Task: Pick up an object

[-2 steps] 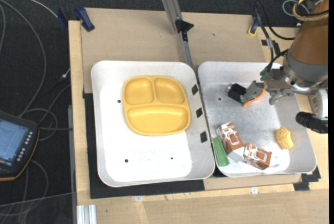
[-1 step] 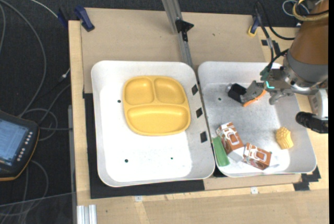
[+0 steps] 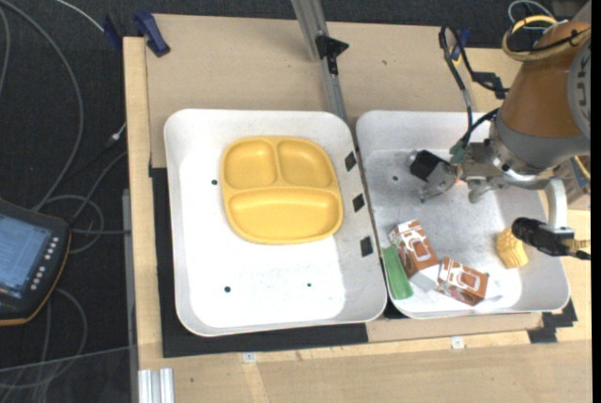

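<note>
Nearest you in the right bin (image 3: 526,298), two brown-and-white cartons (image 3: 441,265) lie tilted beside a green stick (image 3: 396,274) at the front-left corner; their print is too small for you to read. A yellow toy (image 3: 509,248) sits near the right wall. Further back, the gripper (image 3: 429,174) hovers over the bin's bare floor, and you cannot tell its state. The left bin (image 3: 272,298) holds a yellow divided plate (image 3: 280,188). Beyond the bins, a blue clamp (image 3: 150,32) sits at the tabletop (image 3: 235,63) corner.
</note>
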Tool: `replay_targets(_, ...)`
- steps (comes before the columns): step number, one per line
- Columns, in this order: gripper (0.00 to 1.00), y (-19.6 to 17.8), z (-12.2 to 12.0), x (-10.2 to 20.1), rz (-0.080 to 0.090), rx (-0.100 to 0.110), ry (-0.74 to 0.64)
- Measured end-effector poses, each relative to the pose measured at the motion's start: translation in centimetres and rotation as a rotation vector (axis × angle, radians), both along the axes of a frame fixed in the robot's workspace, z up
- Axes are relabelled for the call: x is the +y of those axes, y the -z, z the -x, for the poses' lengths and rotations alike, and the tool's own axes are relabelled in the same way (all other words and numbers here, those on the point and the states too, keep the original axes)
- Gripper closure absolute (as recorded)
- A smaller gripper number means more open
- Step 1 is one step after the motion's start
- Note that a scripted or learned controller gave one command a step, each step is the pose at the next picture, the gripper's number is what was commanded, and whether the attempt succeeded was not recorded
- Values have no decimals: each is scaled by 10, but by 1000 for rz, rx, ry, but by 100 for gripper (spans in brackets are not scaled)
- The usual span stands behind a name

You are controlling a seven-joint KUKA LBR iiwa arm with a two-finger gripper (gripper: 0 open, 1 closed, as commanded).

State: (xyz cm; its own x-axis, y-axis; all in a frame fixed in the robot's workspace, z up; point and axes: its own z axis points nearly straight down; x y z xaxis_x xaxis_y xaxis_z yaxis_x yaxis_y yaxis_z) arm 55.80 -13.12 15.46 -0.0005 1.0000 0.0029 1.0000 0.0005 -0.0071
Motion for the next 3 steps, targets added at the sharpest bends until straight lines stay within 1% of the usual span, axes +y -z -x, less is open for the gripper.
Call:
replay_targets(1,0,43,-2,2,0,0,0)
replay_targets(2,0,63,-2,3,0,-1,0)
replay_targets(3,100,51,-3,3,0,-6,0)
